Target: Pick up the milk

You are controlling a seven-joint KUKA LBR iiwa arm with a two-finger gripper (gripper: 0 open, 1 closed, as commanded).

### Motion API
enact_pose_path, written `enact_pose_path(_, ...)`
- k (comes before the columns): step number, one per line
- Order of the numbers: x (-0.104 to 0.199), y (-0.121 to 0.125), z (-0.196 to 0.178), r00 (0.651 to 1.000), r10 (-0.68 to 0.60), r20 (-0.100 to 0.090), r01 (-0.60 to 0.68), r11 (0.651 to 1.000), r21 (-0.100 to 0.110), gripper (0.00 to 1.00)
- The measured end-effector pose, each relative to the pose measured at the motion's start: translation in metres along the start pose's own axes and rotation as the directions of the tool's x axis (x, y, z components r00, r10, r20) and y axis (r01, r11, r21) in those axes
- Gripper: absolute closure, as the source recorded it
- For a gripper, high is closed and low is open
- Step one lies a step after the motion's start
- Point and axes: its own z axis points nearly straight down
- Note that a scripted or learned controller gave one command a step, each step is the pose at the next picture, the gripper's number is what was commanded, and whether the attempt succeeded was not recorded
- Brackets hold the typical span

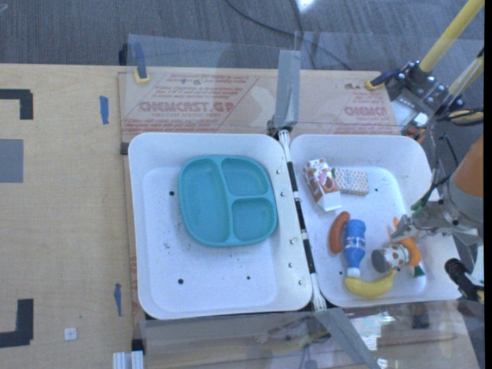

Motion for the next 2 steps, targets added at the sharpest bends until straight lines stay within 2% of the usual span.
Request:
enact_pose_path(1,0.04,0.052,-0.09,0.969,0.247,0.007,-0.247,0.969,-0.003,1.0)
enact_pose_path(2,0.057,0.066,-0.087,0.956,0.294,0.007,-0.294,0.956,-0.003,1.0)
